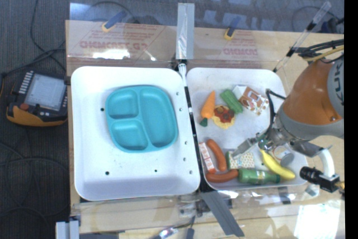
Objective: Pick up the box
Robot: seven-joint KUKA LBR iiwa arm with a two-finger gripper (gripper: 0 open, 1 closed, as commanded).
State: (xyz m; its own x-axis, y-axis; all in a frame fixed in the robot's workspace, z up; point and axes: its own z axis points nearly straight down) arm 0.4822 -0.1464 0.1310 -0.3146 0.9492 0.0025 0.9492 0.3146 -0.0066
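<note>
One box (251, 100) was seen lying tilted at the far side of the right bin (197, 120), well beyond the gripper (258, 145); its finger state could not be told.

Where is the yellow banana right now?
The banana lies in the right bin, near its front right corner, just above the green bottle and beside the robot's tool.

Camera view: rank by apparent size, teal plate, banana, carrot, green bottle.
1. Teal plate, largest by far.
2. Green bottle and banana: look about alike, so no ranking between them.
3. Carrot, smallest.
</note>
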